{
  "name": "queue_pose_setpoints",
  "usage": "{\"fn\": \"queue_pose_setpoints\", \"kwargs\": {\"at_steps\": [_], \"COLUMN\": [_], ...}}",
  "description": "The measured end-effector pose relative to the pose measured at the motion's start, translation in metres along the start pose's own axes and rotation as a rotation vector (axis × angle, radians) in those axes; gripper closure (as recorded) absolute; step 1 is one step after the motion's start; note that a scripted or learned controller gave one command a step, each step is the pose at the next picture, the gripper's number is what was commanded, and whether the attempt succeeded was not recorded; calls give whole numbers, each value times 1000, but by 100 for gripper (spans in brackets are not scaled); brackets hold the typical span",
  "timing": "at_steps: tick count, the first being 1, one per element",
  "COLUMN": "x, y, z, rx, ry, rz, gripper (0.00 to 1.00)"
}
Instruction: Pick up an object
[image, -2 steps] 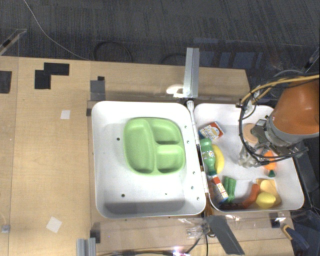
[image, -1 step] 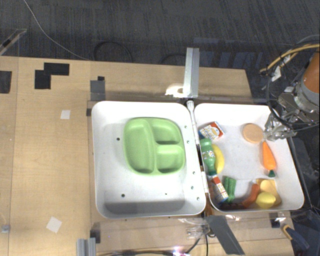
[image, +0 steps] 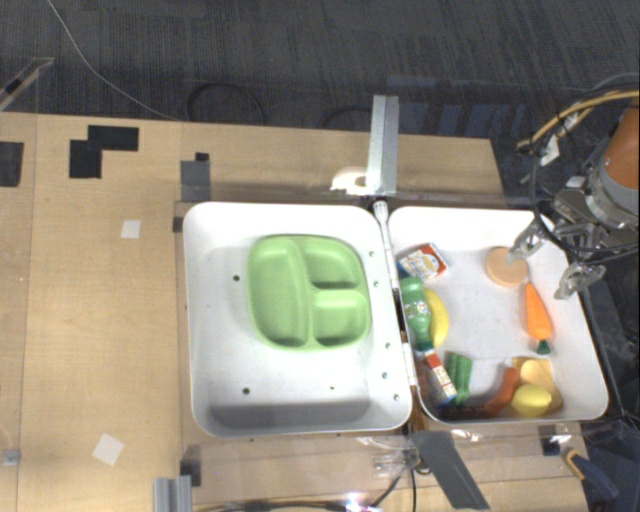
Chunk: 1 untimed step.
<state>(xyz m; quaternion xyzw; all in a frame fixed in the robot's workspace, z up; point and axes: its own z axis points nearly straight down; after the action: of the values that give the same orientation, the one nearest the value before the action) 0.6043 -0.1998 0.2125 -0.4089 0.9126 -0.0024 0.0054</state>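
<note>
Camera view, looking down: you have two white bins side by side on the desk. The left bin (image: 205, 300) carries a green divided tray (image: 305, 290), lying flat near its middle. The right bin (image: 470, 225) holds the loose pieces. The carrot (image: 538, 315) lies near the right wall, long axis running roughly top to bottom of the frame, orange body uppermost and the dark green stub at its lower end. A tan round disc (image: 506, 268) sits just up and left of it. Along the left wall: a small printed packet (image: 422, 262), then a green piece and a banana (image: 436, 318) close together. Across the bottom you see a small red-labelled piece (image: 437, 375), a green block (image: 460, 372), a reddish sausage shape (image: 506, 388) and a lemon (image: 531, 400). The arm reaches in from the right edge, orange band visible at top right. The claw (image: 553, 262) hangs over the bin's upper right corner, fingers apart, one tip beside the disc, the other nearer the bin's right rim, nothing between them.
</note>
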Motion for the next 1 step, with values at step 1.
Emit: {"fn": "queue_pose_setpoints", "kwargs": {"at_steps": [1], "x": [-1], "y": [1], "z": [120], "rx": [-7], "ry": [-4], "rz": [-161], "gripper": [0]}}
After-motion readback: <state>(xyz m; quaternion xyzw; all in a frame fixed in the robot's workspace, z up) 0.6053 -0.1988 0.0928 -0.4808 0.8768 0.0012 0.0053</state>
